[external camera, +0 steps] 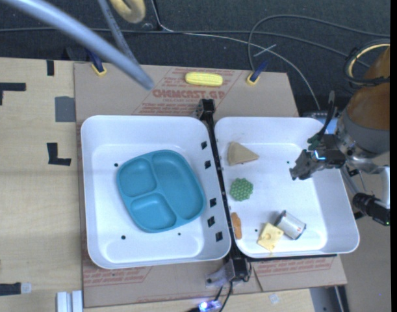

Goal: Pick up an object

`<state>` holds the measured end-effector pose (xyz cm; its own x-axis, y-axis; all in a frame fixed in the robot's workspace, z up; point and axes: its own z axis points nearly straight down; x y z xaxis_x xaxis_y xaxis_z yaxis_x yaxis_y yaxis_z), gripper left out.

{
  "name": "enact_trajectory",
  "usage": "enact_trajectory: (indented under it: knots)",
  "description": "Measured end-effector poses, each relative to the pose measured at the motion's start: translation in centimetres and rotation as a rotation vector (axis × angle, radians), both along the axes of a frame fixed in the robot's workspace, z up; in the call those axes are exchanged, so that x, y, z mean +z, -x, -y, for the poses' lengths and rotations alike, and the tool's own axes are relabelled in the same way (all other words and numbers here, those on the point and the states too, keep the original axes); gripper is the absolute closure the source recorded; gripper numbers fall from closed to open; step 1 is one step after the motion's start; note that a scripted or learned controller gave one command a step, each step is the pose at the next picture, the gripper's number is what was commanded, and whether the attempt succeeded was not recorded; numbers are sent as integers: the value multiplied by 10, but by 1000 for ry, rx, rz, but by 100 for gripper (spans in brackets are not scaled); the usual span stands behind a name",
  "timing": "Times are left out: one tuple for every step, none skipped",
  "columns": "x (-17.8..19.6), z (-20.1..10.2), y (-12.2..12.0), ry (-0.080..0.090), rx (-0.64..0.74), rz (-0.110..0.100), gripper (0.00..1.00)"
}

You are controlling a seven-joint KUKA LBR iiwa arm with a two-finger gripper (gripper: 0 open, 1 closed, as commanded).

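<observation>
The right bin (pixel 328 239) holds a tan wedge (pixel 241 154) at its upper left, a green bumpy ball (pixel 241 189) below it, and a small orange piece (pixel 236 225) by the left wall. A yellow cheese-like block (pixel 270 236) touches a silver can (pixel 291 225) lying on its side near the front. My gripper (pixel 303 168) hangs over the right part of this bin, above and to the right of the can, with nothing seen between its dark fingers.
The left bin (pixel 97 142) holds a blue divided plate (pixel 160 189). A yellow corn-like object (pixel 203 78) lies on the cardboard behind the bins. A grey pole (pixel 81 25) slants across the upper left. Cables run behind the right bin.
</observation>
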<state>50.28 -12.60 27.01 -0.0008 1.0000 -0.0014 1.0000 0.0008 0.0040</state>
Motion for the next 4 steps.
enact_trajectory:
  knots:
    - [-14,-54,-24,-2,5,-5,100]
    - [-11,-105,-40,-2,6,-5,100]
    - [-15,-164,-60,-2,6,-5,100]
    - [-32,-207,-70,-1,4,-6,100]
